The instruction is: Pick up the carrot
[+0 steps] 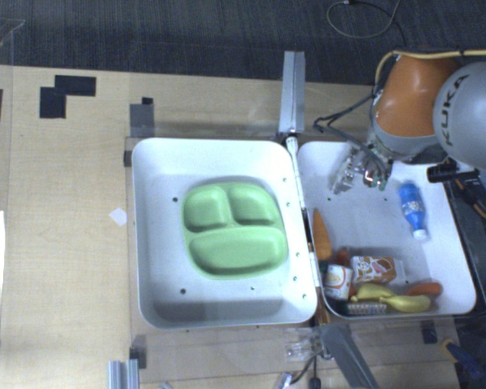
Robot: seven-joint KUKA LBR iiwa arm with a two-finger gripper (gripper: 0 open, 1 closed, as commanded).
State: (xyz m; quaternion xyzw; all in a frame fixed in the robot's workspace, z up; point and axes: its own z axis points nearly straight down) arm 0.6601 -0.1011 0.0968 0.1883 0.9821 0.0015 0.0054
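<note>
The carrot (321, 235) is a short orange piece lying lengthwise against the left wall of the right bin (462, 258). My gripper (360, 175) hangs over the back part of that bin, up and to the right of the carrot and well apart from it. Its fingers (341, 180) stand open with nothing between them. The grey arm with its orange band (409, 96) reaches in from the right.
A blue bottle (412, 209) lies right of the gripper. At the bin's front sit a small can (336, 279), a red-and-white packet (374, 267), a banana (393, 302) and a reddish sausage (428, 288). The left bin (154, 217) holds a green divided plate (233, 227).
</note>
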